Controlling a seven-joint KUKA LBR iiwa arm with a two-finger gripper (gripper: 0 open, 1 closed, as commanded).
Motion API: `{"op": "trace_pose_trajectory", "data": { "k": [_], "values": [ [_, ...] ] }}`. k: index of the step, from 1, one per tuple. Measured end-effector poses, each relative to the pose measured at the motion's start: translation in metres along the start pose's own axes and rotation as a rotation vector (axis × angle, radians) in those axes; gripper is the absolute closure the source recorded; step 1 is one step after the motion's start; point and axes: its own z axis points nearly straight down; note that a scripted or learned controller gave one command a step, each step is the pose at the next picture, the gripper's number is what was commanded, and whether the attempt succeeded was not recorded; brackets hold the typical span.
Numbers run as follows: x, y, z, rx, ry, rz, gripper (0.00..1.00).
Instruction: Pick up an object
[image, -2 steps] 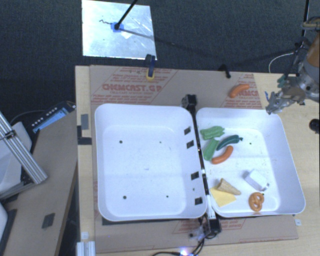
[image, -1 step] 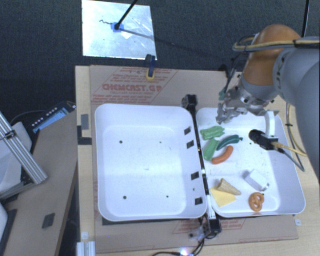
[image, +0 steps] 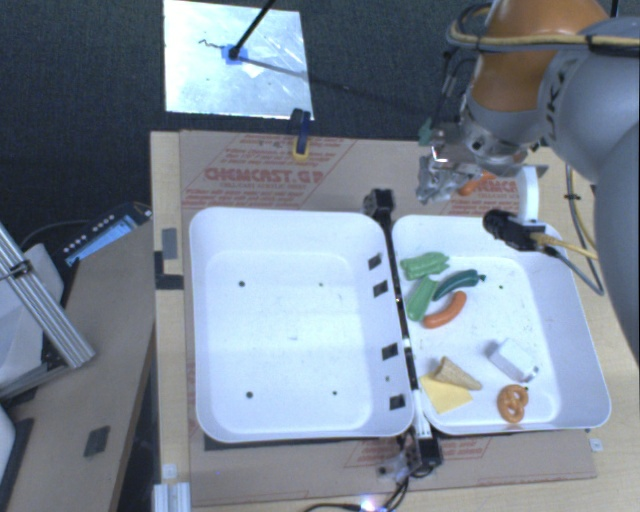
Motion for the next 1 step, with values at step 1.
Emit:
{"op": "trace_pose_trajectory", "data": {
  "k": [1],
  "values": [
    [0.0634,-0.0845,0.0586,0.022,0.000,0.002,1.00]
  ]
}}
